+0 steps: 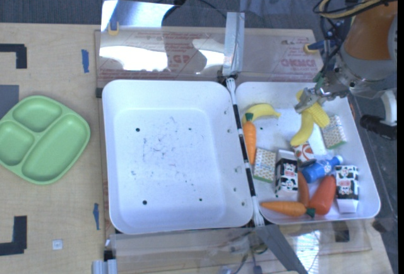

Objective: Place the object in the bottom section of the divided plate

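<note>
Wooden bench, two white bins. The gripper [310, 97] sits above the right bin [369, 203], right of the green divided plate [43, 138], too blurry to tell its grip; yellow corn [315, 116] lies just below it.

Bright even overhead light, mild softness (glare on clear panel [164, 39])

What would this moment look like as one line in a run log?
end effector: over right bin, at corn cob | green divided plate: on bench, left | nothing placed yet
</note>
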You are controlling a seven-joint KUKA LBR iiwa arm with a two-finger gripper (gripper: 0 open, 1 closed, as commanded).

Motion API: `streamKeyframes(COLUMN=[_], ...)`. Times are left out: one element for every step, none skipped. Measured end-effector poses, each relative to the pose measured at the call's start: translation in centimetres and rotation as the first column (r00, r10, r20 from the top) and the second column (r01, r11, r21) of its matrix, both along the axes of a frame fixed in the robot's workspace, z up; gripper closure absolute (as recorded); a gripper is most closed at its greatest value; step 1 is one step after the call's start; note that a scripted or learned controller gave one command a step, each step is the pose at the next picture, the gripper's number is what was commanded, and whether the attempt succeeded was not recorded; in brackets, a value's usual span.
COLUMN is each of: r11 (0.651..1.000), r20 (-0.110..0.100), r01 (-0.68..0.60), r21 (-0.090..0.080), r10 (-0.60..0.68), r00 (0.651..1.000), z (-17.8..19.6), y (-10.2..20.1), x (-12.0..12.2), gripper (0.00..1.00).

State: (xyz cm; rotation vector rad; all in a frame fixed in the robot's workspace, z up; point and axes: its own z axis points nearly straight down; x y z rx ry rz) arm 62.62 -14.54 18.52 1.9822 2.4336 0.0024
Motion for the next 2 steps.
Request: streamKeyframes(r11=[0.974,0.991], r20=[-0.005,-0.001], r01=[-0.228,-0.131], r21=[0.002,0.001], r10=[0.228,0.131], r00=[0.974,0.991], z=[-0.1,5.6], y=[11.0,18.6], x=[-5.8,-1.2], gripper=[1.00,1.00])
